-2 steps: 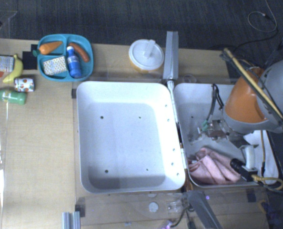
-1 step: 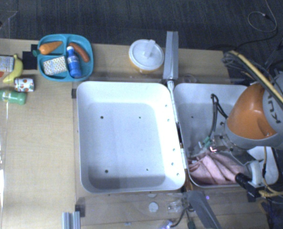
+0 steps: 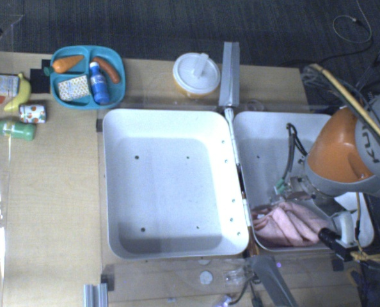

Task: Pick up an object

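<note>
The arm's pincer (image 3: pixel 297 194) hangs over a pink cloth (image 3: pixel 286 224) in the right bin (image 3: pixel 261 139). Its grip cannot be told

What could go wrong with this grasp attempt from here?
1. The pink cloth is bunched against the right bin's near wall, so the gripper may snag only a fold, or hit the wall.
2. The arm hides much of that bin, so judging the grasp from this view could be unreliable.
</note>
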Action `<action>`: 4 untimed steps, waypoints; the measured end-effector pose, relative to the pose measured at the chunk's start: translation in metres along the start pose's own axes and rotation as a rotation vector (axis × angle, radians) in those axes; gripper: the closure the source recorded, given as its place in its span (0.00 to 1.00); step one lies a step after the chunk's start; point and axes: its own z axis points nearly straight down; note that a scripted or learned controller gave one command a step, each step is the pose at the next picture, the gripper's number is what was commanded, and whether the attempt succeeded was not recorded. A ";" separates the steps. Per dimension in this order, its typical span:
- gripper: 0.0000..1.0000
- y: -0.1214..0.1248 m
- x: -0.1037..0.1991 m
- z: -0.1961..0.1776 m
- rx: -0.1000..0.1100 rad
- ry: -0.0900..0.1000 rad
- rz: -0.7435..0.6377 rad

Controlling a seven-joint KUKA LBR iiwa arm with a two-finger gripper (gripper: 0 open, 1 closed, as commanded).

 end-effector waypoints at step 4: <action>0.00 0.008 -0.047 -0.166 0.024 0.012 -0.210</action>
